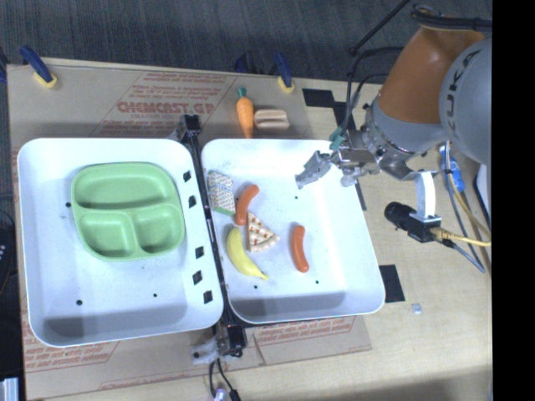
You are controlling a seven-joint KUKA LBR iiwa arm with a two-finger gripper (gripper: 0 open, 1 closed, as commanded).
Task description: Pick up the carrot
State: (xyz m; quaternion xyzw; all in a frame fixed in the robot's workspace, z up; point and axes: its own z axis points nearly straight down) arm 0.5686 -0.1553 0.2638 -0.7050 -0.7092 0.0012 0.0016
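The carrot (244,115), orange with a green top, lies on the cardboard just behind the right bin (351,224), outside it, pointing toward the bin's far rim. My gripper (312,172) hangs over the far right part of the right bin, right of and nearer than the carrot, and well apart from it. I see nothing held in it. The grey arm with its orange band (422,65) reaches in from the right.
A small bun (271,120) lies right beside the carrot. The right bin holds a patterned packet (220,189), two sausages (246,203) (299,247), a pizza slice (260,234) and a banana (242,255). A green divided tray (127,209) sits in the left bin (50,307).
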